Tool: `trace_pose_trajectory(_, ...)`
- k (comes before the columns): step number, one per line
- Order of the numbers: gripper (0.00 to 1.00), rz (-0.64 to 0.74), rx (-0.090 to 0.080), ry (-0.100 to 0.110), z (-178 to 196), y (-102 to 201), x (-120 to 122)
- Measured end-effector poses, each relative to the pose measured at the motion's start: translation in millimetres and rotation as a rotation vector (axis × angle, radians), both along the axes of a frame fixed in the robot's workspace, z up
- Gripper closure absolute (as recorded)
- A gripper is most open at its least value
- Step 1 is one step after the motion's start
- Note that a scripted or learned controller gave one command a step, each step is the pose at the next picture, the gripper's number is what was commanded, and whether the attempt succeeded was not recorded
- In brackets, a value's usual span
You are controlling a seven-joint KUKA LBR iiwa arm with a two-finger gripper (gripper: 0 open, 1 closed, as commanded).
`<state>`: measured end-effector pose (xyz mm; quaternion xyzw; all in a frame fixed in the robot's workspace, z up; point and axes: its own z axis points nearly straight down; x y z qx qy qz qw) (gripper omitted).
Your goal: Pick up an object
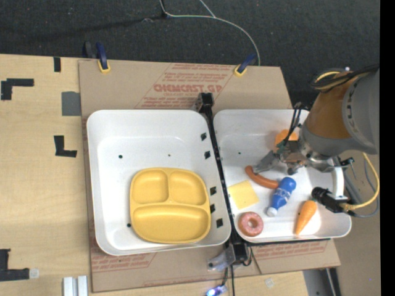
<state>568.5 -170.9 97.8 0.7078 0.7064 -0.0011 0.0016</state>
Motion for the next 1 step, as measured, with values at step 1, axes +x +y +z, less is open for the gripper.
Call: trace_pose_trajectory(1, 1.0, 0.003, 0.002, -0.004, 11.8, 2.6, 1.4)
